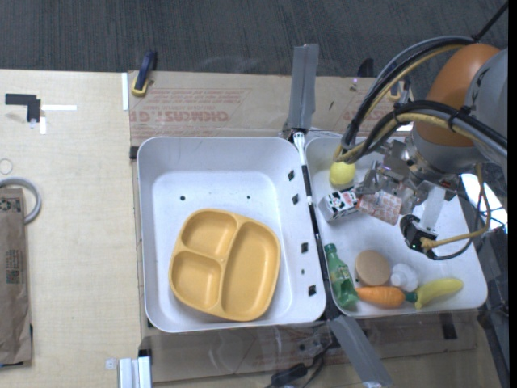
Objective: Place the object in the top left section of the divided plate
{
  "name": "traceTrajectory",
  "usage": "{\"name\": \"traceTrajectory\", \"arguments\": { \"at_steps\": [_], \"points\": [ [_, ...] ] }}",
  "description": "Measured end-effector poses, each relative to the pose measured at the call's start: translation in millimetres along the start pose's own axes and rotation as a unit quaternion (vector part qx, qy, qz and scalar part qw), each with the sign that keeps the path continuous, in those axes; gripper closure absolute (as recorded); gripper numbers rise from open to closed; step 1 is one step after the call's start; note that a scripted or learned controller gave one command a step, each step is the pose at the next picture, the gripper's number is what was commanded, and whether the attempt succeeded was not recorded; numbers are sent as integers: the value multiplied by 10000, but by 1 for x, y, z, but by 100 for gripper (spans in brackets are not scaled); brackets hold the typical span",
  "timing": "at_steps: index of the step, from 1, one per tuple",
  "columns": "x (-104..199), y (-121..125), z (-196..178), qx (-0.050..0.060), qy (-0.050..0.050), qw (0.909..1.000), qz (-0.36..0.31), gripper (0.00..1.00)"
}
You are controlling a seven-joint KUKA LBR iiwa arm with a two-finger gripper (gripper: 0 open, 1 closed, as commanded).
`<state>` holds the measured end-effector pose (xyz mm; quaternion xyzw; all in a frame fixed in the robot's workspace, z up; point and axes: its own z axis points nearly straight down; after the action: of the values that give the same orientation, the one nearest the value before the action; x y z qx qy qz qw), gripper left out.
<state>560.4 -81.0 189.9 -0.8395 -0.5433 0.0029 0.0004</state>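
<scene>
The yellow three-section plastic plate (225,263) lies in the left white shallow bin (161,217), and everything else sits to its right in the right white bin (477,297). There the grey arm's gripper (386,186) hangs low over a small black-and-white patterned carton (342,202); whether it is open, closed or gripping cannot be told. A round yellow lemon-like fruit (343,173) lies just behind the carton. Nearer the plate's right edge rests a green bottle (338,276), then a tan round disc (373,267), an orange carrot (380,296), a small white ball (405,277) and a yellow banana (439,290).
</scene>
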Motion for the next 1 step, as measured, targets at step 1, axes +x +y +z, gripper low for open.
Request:
{"name": "traceTrajectory", "arguments": {
  "at_steps": [1],
  "points": [
    [80,-4,0,-1,1,9992,406,100]
  ]
}}
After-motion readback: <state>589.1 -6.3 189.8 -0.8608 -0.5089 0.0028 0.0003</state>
